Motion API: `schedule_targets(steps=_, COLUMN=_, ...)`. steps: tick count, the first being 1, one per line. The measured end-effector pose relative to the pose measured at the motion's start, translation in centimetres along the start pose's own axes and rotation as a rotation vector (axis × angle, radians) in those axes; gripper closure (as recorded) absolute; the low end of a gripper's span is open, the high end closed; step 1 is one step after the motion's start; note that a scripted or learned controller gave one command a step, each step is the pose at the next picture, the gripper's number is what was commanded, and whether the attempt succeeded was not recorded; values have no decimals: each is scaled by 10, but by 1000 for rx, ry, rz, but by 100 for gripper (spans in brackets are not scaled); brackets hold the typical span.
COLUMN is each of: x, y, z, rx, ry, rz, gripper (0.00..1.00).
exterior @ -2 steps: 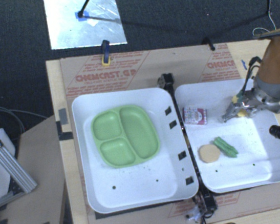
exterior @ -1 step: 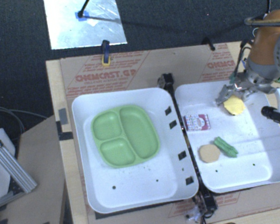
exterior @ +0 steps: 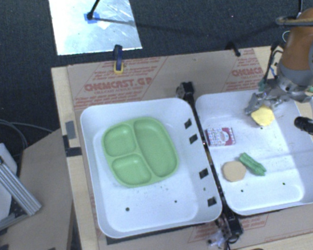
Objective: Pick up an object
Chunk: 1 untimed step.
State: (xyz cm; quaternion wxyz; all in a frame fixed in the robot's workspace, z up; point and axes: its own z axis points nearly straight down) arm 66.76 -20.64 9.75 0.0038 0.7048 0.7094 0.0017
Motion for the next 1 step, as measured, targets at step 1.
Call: schedule_targets(steps=1, x=75, y=3, z=-95, rx=-4, ry=4, rz=-5, gripper=100)
